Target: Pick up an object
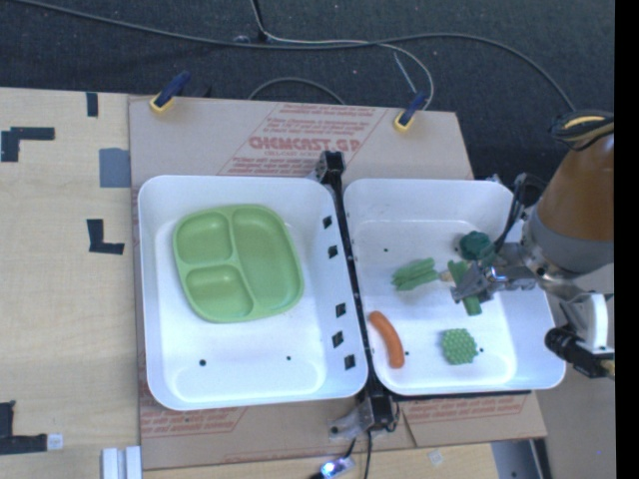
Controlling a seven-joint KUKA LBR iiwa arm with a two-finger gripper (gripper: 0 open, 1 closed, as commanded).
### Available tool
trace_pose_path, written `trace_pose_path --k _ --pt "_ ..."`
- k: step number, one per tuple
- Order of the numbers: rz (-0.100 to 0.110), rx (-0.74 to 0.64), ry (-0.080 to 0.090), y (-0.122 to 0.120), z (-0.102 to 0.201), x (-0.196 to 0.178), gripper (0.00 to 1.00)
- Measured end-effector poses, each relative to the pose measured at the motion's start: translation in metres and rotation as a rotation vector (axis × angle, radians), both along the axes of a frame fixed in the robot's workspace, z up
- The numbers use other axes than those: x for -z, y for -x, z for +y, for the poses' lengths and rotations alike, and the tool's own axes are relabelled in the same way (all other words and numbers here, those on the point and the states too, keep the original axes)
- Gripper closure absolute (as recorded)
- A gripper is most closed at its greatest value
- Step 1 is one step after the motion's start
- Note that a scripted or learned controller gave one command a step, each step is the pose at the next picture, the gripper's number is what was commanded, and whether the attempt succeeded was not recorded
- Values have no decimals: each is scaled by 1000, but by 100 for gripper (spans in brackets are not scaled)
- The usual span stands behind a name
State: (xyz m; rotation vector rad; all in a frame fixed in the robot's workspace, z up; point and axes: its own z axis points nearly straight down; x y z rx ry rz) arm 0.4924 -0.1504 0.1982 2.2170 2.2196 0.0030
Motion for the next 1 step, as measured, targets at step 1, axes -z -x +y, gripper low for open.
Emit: trace_pose_path --k 1 --pt "1 0 0 0 -2 -42 100"
